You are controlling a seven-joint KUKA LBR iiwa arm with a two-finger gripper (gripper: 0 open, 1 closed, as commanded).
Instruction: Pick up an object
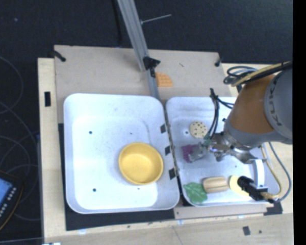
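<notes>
Left bin point(81, 137) held a round yellow bowl point(140, 163), smooth, glossy. In the right bin point(179, 111): purple object point(189, 150), perforated tan disc point(197, 129), green leaf-shaped piece point(195, 191), tan cylinder point(215, 184). Arm came in low from right, wrist bent down; gripper point(200, 154) sat at the purple object; finger state couldn't be told.

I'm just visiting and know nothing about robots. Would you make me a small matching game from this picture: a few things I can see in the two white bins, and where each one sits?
Things:
1. yellow bowl
2. perforated round disc
3. green piece
4. purple object

Places:
A. near corner of the right bin, beside a tan cylinder
B. left bin, towards its near right part
C. right bin, just at the tip of the gripper
D. right bin, far half, above the purple object in the view

Pairs: 1-B, 2-D, 3-A, 4-C
</notes>
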